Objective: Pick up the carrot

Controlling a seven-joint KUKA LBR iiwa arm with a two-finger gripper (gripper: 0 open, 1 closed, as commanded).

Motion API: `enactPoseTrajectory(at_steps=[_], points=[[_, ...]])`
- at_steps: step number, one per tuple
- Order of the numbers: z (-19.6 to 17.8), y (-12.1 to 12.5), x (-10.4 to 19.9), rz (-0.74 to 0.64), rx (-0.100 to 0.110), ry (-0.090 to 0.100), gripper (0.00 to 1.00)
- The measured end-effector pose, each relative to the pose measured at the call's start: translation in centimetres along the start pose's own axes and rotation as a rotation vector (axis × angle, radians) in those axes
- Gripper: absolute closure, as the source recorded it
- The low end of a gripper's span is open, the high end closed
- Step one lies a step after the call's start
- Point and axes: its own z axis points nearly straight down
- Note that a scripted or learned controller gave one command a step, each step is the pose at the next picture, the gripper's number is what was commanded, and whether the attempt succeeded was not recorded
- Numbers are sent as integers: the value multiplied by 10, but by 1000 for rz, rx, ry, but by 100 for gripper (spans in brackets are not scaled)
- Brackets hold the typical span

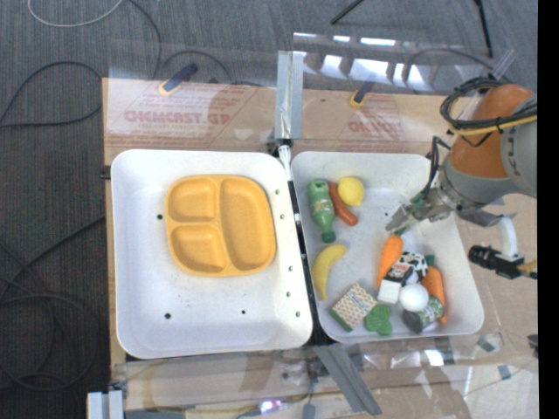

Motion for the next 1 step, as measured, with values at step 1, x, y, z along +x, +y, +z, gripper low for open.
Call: enactPoseTrajectory(at_steps=[1], points=[[-97,-1,85,-120,2,-3,100]])
